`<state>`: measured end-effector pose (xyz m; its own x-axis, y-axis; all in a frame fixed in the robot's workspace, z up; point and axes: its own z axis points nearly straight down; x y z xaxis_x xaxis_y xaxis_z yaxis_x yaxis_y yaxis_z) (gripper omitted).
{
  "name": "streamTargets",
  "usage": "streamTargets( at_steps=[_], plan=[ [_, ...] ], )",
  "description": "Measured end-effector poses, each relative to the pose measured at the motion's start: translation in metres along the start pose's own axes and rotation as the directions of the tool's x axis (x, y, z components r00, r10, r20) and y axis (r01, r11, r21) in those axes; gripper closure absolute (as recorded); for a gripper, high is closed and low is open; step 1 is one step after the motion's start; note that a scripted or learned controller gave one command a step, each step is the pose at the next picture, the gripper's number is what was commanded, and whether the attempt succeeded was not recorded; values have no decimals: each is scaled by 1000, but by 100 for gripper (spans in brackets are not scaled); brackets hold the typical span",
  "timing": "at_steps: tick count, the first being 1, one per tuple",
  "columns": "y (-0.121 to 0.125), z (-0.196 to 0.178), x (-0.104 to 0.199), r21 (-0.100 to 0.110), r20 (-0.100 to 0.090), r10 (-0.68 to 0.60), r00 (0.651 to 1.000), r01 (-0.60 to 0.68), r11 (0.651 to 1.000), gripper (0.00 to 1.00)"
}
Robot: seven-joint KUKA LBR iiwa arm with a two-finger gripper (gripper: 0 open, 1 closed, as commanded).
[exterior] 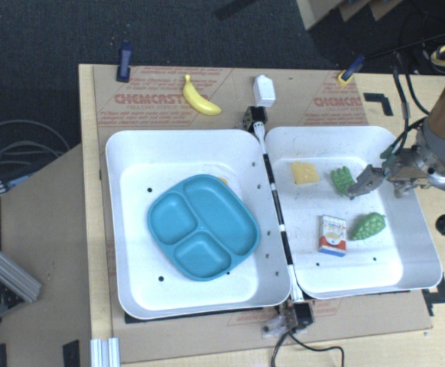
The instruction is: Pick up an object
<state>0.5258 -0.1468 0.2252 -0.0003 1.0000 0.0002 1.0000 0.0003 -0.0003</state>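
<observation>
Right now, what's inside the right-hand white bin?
The right bin holds a yellow block, a green toy, a leafy green piece and a small red-and-white carton. The gripper hangs beside the green toy, hiding the bin floor beneath it.

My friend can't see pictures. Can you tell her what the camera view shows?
A robot's gripper reaches from the right into the right bin, beside a green toy. That bin also holds a yellow block, a small box and a leafy green toy. The left bin holds a blue divided plate; a banana lies outside.
</observation>
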Motion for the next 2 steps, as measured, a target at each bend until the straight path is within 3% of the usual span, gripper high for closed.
streamTargets(
  at_steps=[1,2],
  plan=[
    [-11,140,43,0,0,0,1000,0,1000,0],
    [-11,131,43,-1,1,2,1000,-2,1000,100]
  ],
)
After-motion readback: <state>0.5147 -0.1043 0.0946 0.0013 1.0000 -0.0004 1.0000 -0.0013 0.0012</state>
